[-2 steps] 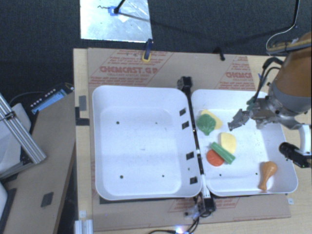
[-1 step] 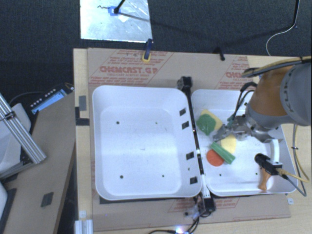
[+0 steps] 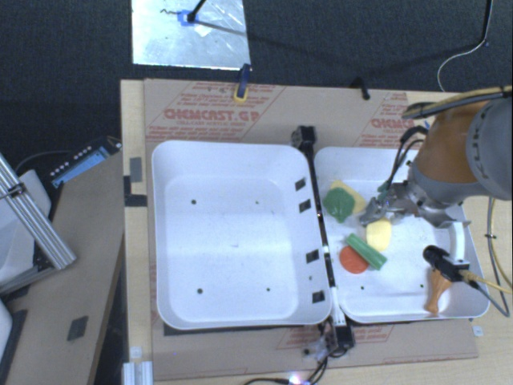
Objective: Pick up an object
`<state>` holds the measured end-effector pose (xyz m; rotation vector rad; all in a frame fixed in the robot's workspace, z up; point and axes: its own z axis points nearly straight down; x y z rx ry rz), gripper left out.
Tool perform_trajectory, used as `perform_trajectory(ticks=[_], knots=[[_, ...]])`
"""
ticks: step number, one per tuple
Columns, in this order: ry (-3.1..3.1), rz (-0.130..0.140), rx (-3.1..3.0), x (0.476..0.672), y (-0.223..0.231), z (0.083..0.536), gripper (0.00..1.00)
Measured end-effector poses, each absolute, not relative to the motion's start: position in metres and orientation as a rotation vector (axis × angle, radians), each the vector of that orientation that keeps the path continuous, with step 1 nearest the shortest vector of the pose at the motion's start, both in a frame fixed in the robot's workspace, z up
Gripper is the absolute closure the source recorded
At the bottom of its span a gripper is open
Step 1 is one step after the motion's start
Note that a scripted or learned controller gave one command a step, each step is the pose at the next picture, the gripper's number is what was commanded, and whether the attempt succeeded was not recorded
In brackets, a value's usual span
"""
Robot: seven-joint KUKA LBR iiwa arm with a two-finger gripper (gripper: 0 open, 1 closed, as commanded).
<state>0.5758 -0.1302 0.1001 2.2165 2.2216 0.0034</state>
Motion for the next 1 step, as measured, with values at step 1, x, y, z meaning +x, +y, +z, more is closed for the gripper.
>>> perform_trajectory(ticks=[1], knots=[[2.228,0.021,2.198,0.6616,-0.0606,0.1917,1.0]])
